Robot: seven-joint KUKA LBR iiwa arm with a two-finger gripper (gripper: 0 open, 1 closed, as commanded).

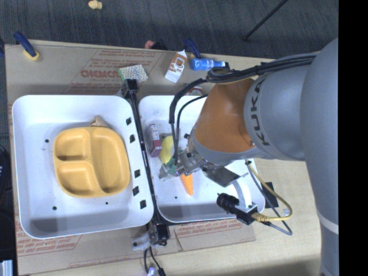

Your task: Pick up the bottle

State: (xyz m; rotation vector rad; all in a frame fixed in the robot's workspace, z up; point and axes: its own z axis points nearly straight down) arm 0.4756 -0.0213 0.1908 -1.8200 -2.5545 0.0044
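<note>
The arm hangs low over the right bin [172,214]; jaws [179,167] crowded, grip impossible to tell. The bottle [154,140] lies just left, hard against the bin's left wall beside a yellow item [167,149].

A robotics lab: a KUKA arm [276,114] over clamped white bins [29,154] on a cardboard-covered bench [86,68].

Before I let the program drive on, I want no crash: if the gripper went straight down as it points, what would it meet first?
Probably the yellow object and the orange piece lying under the gripper in the right bin; depth is unclear from above.
</note>
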